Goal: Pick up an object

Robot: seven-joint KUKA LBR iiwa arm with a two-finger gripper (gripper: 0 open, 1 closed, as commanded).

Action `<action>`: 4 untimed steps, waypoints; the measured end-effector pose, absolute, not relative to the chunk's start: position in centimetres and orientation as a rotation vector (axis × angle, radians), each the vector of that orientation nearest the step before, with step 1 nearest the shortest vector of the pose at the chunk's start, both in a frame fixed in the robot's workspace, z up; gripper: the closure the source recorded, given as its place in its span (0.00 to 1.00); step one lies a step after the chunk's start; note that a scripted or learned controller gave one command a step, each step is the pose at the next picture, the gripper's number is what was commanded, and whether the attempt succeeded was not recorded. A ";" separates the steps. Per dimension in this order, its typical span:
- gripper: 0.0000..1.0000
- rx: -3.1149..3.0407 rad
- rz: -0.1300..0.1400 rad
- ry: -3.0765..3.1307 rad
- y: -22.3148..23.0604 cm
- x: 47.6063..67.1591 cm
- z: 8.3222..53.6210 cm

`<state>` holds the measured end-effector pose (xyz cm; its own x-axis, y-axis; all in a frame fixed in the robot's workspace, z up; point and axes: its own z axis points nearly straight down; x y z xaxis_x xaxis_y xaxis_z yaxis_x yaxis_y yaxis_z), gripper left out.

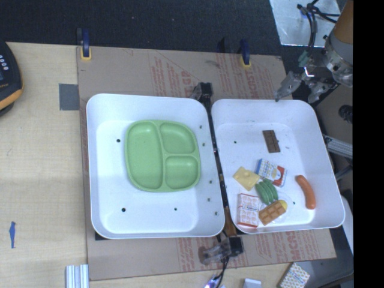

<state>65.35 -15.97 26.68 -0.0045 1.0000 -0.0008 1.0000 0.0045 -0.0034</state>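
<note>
Camera view from above the desk [42, 161]. The gripper [298, 84] hangs over the far rim of the right bin [288, 116], near that bin's far right corner; its two fingers appear spread, with nothing between them.

The candidate objects lie grouped in the near half of the same bin, so every one of them sits toward the camera from the gripper. Nearest the gripper is a small brown block [271, 141], its long axis running roughly away from the camera. Farther toward the near rim lie a yellow wedge [245, 177], a small printed carton [271, 171], a green pickle-like piece [266, 191], a red-and-white packet [248, 209], a waffle-like piece [272, 211] and a sausage [306, 191], whose long axis also runs near-to-far along the right wall.

The left bin [108, 212] holds a green divided plate [162, 155].

Red lettering on the cardboard sheet [150, 71] beneath the bins, and the print on carton and packet, are too small to read.
</note>
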 end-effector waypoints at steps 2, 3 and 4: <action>0.00 -2.221 0.004 -2.223 -19.2 65.6 9.2; 0.00 -2.210 0.007 -2.225 -15.9 62.8 9.2; 0.00 -2.222 0.001 -2.225 -21.2 65.4 9.3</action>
